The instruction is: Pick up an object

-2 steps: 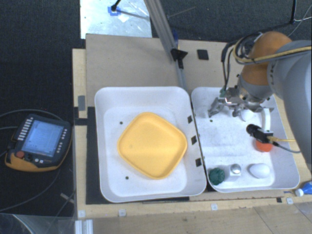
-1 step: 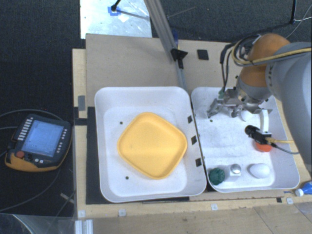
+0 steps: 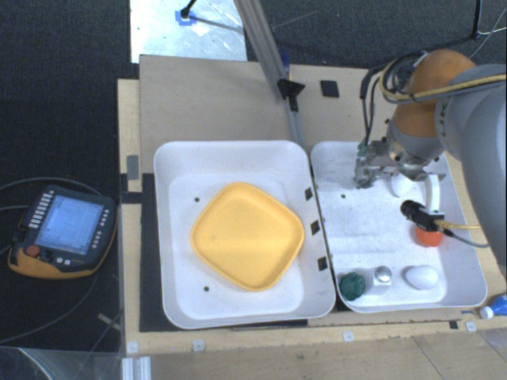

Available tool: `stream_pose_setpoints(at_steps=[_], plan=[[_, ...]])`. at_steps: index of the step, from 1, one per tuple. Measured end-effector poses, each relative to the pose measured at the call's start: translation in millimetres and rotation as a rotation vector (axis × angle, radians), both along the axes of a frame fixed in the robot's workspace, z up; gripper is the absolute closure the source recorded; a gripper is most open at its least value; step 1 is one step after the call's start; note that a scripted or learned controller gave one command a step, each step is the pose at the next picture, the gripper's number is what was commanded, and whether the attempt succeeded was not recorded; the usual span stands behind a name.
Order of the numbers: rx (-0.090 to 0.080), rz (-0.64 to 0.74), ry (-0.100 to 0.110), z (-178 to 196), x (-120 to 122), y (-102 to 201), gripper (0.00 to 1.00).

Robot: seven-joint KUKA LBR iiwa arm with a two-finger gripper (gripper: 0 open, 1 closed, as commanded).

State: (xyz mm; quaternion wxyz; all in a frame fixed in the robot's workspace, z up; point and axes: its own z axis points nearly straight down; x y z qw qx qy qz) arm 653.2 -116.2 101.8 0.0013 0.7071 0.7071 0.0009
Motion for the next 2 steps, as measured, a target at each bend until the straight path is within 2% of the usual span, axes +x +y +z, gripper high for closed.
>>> stream_pose_setpoints(at_steps=[2], plan=[[0.0, 0.001, -0.003, 116, 1, 5, 1.0]])
